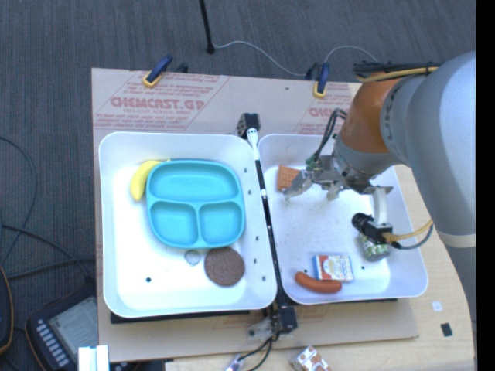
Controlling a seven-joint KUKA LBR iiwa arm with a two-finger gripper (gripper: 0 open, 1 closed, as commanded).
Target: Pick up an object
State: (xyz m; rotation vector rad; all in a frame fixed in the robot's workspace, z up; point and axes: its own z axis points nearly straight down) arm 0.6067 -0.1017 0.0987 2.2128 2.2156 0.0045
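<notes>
Nearest the camera, along the front wall of the right bin (410, 284), lie a sausage (318, 283) and, just behind it and touching or nearly so, a small printed packet (333, 267). Farther back on the same bin's floor, close to the divider, sits an orange wedge-shaped piece (288, 178). The left bin (116, 230) holds a blue divided tray (196, 203), a banana (140, 178) tucked against its left edge, and a brown round disc (224, 267) in front of it.

The gripper (312, 186) hangs over the back half of the right bin, fingers spread apart with nothing between them. The orange piece is the closest candidate — it lies just to the left of the fingertips in the view, toward the divider, and slightly farther back. Its long axis cannot be judged; it looks roughly as wide as deep. A grasp there would probably call for a short shift toward the divider before descending, whereas the sausage and packet lie well apart, toward the front — the sausage's long axis running left to right.
</notes>
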